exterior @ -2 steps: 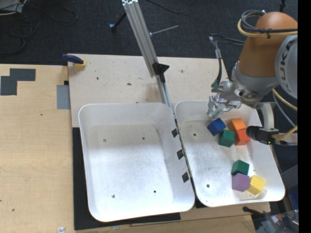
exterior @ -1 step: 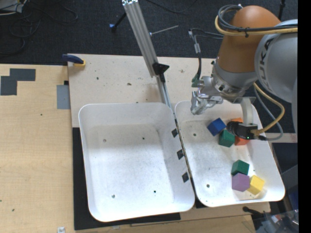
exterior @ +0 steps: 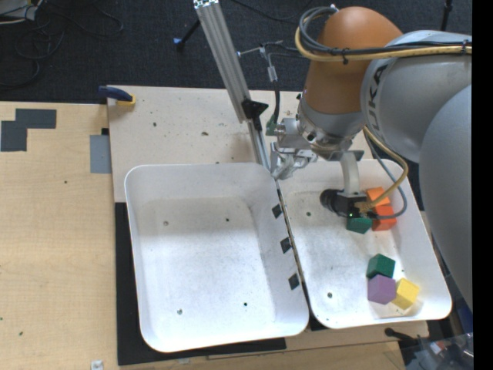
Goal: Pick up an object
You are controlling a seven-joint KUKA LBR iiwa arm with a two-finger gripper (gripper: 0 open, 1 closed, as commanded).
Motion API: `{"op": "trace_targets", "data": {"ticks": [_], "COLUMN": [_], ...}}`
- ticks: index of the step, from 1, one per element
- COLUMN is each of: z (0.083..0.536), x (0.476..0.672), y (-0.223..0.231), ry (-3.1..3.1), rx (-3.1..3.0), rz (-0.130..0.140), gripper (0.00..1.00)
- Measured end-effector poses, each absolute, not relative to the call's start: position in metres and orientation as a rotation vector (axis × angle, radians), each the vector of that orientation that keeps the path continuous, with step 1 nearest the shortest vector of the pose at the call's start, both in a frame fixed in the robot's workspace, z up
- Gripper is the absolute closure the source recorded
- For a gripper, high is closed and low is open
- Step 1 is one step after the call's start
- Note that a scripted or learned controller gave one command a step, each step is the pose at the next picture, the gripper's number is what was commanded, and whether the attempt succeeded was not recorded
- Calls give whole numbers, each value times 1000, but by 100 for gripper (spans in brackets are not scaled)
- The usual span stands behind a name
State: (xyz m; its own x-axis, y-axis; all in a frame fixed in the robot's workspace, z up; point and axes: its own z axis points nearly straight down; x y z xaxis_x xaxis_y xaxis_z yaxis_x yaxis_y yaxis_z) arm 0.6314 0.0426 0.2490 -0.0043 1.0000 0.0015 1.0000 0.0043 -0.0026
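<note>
Hard to make out at the gripper: small, grey and blurry, so cannot tell if spread or pressed together. Holding no block, as far as can be seen. Hanging at the top end of the wall between the left bin and the right bin, maybe touching its rim, too blurry to say. Partly hidden by a cable from the arm: two orange blocks, one above the other, with a dark green block just beside them, all in the right bin. Lower down in the same bin, well apart from the gripper: a green cube, a purple cube right against it, and a yellow cube touching the purple one.
</note>
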Motion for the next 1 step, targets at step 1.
{"op": "trace_targets", "data": {"ticks": [1], "z": [239], "x": [644], "y": [98], "ry": [-2224], "rx": [-2215], "rz": [1], "gripper": [100]}}
